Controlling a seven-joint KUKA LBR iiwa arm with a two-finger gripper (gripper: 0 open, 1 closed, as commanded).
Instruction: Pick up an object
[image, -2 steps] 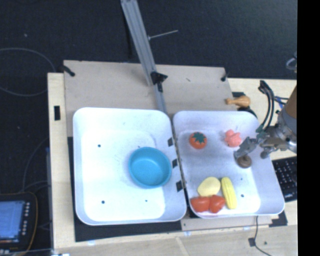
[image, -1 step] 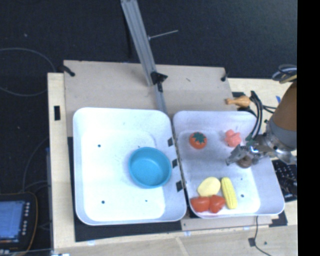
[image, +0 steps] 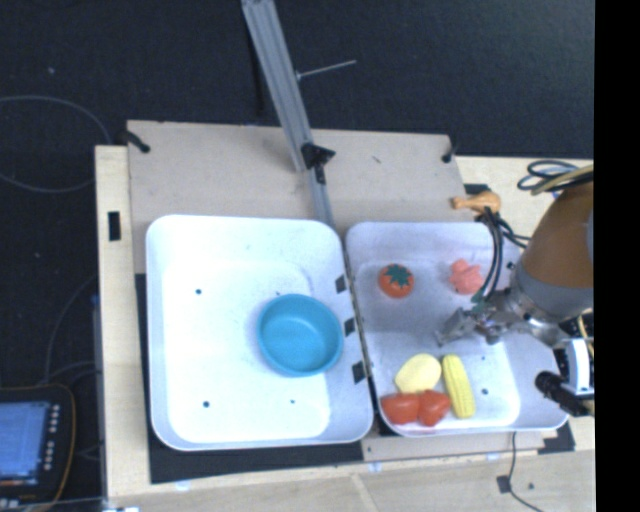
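From my end the fingers (image: 462, 328) hang splayed and empty over bare floor in the right bin (image: 420, 238) — probably because the toy food sits around them: corn (image: 458, 386) and lemon (image: 419, 373) just below, tomato (image: 395, 281) up-left.

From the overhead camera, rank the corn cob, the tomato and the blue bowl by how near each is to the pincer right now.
1. Corn cob: right bin, just below the pincer in the view.
2. Tomato: same bin, up and to the left of the pincer.
3. Blue bowl: in the left bin, across the divide, plainly farthest.
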